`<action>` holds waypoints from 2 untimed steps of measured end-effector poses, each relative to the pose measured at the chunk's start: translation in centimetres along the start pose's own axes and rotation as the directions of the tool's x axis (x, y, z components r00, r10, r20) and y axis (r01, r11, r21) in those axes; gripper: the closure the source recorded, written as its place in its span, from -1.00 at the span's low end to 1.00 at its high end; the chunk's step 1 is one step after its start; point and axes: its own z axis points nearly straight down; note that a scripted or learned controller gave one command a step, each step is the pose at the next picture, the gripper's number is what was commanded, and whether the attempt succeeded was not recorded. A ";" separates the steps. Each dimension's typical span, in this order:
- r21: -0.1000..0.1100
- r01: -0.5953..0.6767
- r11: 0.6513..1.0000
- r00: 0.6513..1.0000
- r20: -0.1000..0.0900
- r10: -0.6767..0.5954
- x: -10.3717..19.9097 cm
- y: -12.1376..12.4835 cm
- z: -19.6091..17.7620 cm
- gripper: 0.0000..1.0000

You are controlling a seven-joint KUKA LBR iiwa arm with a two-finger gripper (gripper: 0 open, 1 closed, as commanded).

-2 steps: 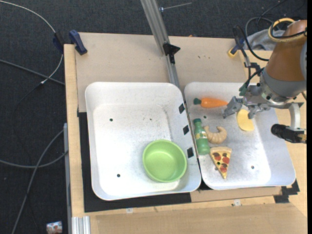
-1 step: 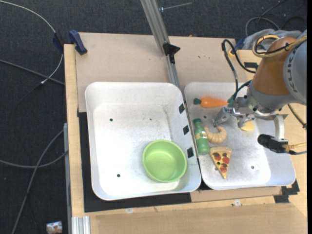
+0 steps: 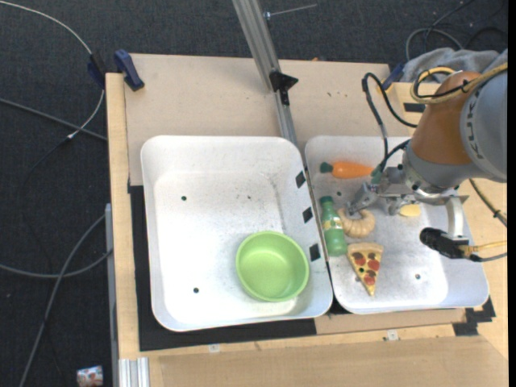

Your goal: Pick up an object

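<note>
Arm: the grey KUKA arm with its orange band [image 3: 442,127] reaches in from the right and hangs over the upper middle of the right bin.
Gripper: the metal two-finger gripper [image 3: 363,204] sits low over the right bin, just above the beige ring-shaped pastry toy [image 3: 357,223]; whether it is spread or closed cannot be told from this slant, and nothing is seen between its tips.
Right bin: the shallow white plastic bin on the right [image 3: 427,293] holds an orange toy carrot with a green top [image 3: 348,169] near its upper left corner, a green plastic bottle [image 3: 331,226] lying along its left wall, the pastry just beside the bottle, a triangular pizza slice toy with red dots [image 3: 367,266] below the pastry, and a small pale yellow piece [image 3: 410,210] under the wrist (partly hidden).
Open room: the lower right part of the right bin floor is bare; things crowd the left edge.
Left bin: the larger shallow white plastic bin [image 3: 173,168] holds a round light green plastic bowl [image 3: 272,265] near its lower right corner, close to the wall; the rest of its floor is bare.
Surface: the tan board surface [image 3: 201,95] lies open behind both bins.
</note>
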 end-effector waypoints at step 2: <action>-0.006 0.000 1.000 1.000 0.001 0.000 0.2 0.1 -5.4 1.00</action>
